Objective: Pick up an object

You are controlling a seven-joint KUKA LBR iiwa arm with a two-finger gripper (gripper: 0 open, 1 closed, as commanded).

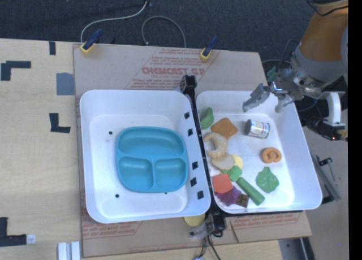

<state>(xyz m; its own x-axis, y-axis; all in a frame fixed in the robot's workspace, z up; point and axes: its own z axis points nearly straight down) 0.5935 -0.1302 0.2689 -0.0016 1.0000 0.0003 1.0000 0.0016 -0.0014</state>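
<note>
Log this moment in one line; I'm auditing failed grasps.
gripper: open, holding nothing | position: above right bin far edge | nearest: small can on its side | blue tray: left bin

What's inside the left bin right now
A blue divided tray lies flat in the left bin, its three compartments bare. Whatever bin floor sits beneath the tray is covered, so I cannot tell what is under it.

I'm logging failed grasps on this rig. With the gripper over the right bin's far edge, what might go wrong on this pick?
1. The gripper hangs open near the right bin's far rim, so a straight descent may clip the wall.
2. The small can, the nearest item, lies on its side and could roll away from the fingers.
3. The toy food pile by the divider is tightly packed; a grasp there may catch two pieces or none.
</note>
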